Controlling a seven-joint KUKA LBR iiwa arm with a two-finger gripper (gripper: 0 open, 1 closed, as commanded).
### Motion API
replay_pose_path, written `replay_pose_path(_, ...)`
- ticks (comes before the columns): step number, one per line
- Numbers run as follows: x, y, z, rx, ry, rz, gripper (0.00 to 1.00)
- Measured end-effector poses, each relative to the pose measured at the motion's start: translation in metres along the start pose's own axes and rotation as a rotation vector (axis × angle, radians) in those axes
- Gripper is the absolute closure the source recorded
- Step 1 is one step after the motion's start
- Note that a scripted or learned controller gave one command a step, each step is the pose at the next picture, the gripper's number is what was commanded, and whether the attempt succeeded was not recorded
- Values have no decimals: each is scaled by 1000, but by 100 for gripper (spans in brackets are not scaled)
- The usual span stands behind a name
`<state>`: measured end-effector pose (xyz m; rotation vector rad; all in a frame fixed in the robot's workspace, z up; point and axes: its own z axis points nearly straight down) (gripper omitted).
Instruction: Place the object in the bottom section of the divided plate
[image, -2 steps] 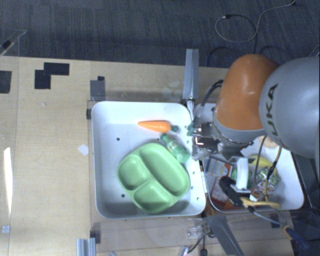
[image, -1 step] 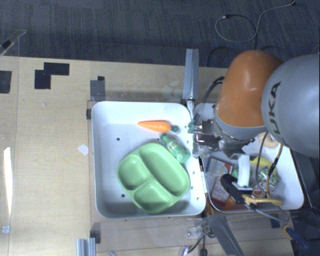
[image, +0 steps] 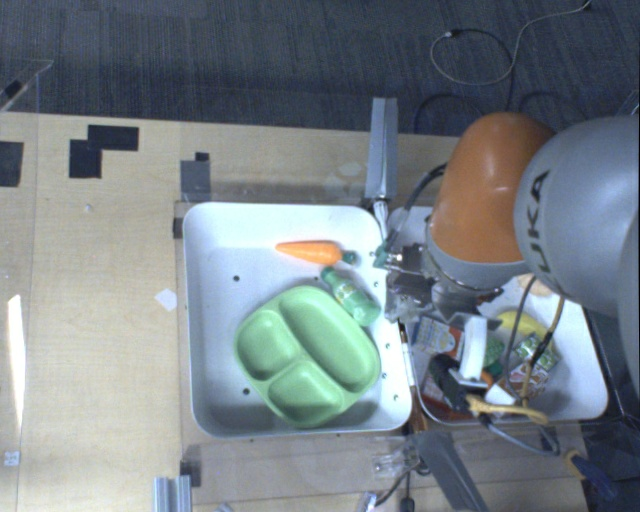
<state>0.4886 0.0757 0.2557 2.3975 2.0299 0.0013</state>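
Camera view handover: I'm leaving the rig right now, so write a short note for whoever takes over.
Gripper: the arm hangs over the right bin, hiding its jaws; state cannot be told.
Things: green divided plate lies in the left bin, all its sections bare. A carrot lies above it, apart; a green bottle rests at the plate's upper right edge. Mixed clutter sits in the right bin.
Done: nothing placed.
Left: pick the object and set it in the plate's bottom section.
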Motion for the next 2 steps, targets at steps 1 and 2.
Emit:
replay_pose_path(1,7,-1,-121,-2,-1,157,100)
replay_pose_path(2,39,-7,-36,2,-2,117,100)
